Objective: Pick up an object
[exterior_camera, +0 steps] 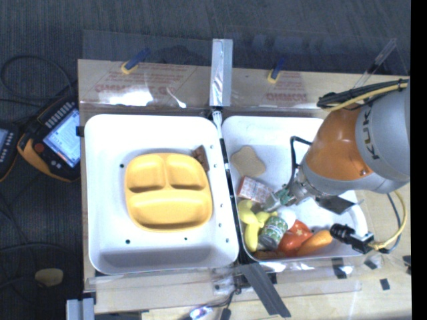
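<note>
Camera view: arm (360,152) reaches into the right bin (333,127) from the right. Hand (288,195) sits low over the bin's middle, next to a red-and-white packet (253,189); can't tell if it's open or closed. Objects are piled at the bin's near edge: yellow banana-like pieces (249,220), green-labelled can (272,232), red pepper (295,236), carrot (319,241). Tan piece (247,159) lies further back. Left bin (107,139) holds a yellow divided tray (168,191).
</note>
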